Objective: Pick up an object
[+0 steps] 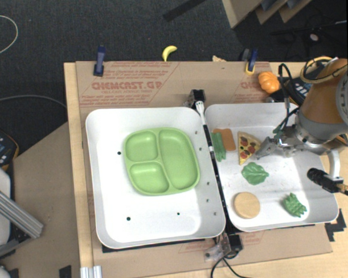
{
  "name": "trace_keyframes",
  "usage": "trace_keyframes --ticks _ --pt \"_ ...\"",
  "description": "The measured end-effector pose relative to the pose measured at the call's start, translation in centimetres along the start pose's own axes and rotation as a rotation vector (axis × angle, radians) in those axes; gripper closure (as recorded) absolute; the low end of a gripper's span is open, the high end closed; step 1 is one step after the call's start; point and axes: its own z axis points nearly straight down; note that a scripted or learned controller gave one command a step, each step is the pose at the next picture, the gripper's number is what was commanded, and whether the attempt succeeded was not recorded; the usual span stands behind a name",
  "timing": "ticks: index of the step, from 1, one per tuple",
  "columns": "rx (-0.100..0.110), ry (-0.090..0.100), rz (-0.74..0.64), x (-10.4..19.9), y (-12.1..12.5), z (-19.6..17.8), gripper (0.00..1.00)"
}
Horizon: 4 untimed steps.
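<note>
Gripper (264, 149) low in the right bin (319, 213), beside the pizza slice (246, 147).
Its tip lies just right of the pizza, above the leaf (254, 173); whether the jaws are released or clenched, I cannot tell.

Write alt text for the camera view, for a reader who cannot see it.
A grey robot arm's two-finger gripper reaches from the right, low over the right white bin, beside a toy pizza slice among other small toy foods. The left white bin holds a green divided plate.
</note>
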Motion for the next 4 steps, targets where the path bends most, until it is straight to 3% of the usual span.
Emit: trace_keyframes --ticks 1,2,3,4 --pt "0.006 0.01 -0.012 8.3 -1.4 -2.7 0.0" --pt "-0.007 0.007 -0.014 15.2 3.0 -10.6 0.0" --pt "0.001 0.005 -0.007 14.6 2.8 -11.1 1.0" --pt "-0.017 0.006 -0.01 17.0 1.1 -29.4 1.0"
